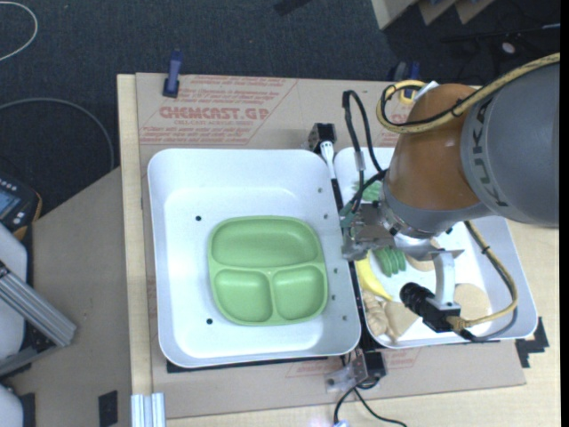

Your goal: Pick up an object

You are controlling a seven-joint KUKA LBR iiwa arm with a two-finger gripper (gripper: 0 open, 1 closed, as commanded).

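The right bin (523,302) holds several small objects. A green ridged piece (389,261) lies next to a yellow banana-shaped piece (371,280). A tan lumpy piece (379,315) sits at the bin's near left corner and a pale round piece (476,299) lies further right. My gripper (361,236) is low over the bin's left edge, just above the green and yellow pieces. The orange wrist band (431,163) and the grey arm hide most of this bin. Another bit of green (370,190) peeks out behind the wrist.
The left bin (174,229) holds a green divided plate (267,269) in its middle. A black cable (352,132) runs along the wall between the bins. A black connector (428,309) on the arm hangs over the right bin. Cardboard (222,105) lies under both bins.
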